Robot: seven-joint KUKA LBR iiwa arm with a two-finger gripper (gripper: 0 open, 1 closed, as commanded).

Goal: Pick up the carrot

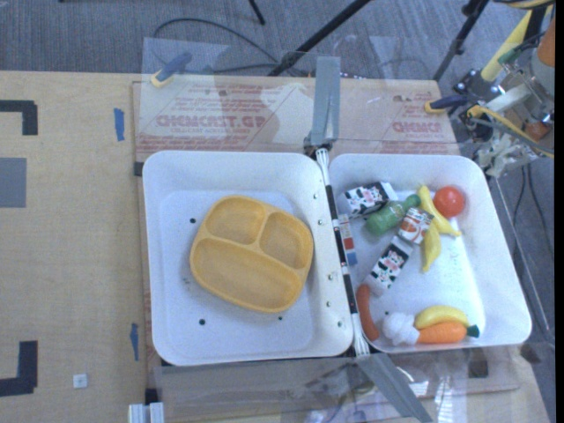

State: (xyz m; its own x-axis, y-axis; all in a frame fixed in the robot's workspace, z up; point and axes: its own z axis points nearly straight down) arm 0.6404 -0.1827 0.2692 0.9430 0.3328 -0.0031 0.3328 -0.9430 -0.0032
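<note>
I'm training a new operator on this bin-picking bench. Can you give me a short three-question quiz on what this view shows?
1. True or false: the carrot lies in the same bin as the yellow divided plate.
2. Multiple choice: what touches the carrot's upper side? A) a tomato B) a banana C) a milk carton
3. Fill in: the tomato sits near the right bin's ____ corner, far or near.

Key: 1 false, it lies in the right bin. 2 B, the banana. 3 far.
</note>
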